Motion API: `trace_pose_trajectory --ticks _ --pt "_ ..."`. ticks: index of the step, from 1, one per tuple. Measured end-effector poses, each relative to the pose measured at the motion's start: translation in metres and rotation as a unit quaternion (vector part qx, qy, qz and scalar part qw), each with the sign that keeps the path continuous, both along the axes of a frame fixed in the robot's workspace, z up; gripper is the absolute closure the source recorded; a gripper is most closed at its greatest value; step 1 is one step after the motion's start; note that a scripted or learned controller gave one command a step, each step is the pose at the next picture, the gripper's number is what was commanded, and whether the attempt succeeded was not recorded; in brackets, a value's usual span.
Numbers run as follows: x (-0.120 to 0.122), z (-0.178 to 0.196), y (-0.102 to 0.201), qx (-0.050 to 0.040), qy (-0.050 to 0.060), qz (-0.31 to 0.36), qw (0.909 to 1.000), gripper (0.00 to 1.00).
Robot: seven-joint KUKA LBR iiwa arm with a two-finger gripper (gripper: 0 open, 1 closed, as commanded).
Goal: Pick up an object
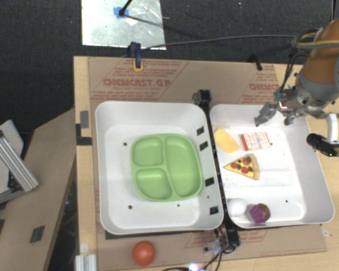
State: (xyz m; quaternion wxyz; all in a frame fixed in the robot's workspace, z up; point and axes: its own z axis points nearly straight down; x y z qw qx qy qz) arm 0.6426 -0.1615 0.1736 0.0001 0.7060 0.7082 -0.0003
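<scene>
Toy food lies scattered in the right white bin (313, 205): a yellow oval piece (226, 140), a red-and-white flat packet (255, 141), a pizza slice (243, 166), a white egg-like ball (236, 206) and a purple lump (259, 213). The gripper (276, 113) hangs over this bin's far edge, fingers spread apart with nothing between them, near the packet but not touching. The left white bin (110, 145) holds a green compartment tray (165, 167). An orange ball (143, 253) sits on the bench outside.

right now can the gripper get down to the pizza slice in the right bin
Probably yes: the pizza slice lies flat and apart from its neighbours, nothing over it. The gripper hangs above the same bin's far edge.
</scene>
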Motion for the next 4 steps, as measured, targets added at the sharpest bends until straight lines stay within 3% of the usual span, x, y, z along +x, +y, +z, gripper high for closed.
trace_pose_trajectory --ticks 1,2,3,4 --pt "-0.004 -0.06 0.005 0.0002 0.0 0.0 1.0 0.0" --pt "-0.003 -0.09 0.005 0.0001 0.0 0.001 1.0 0.0" --pt "-0.002 -0.077 0.005 -0.0004 -0.003 0.001 1.0 1.0" --pt "-0.004 -0.013 0.008 -0.0005 -0.004 0.001 1.0 1.0"
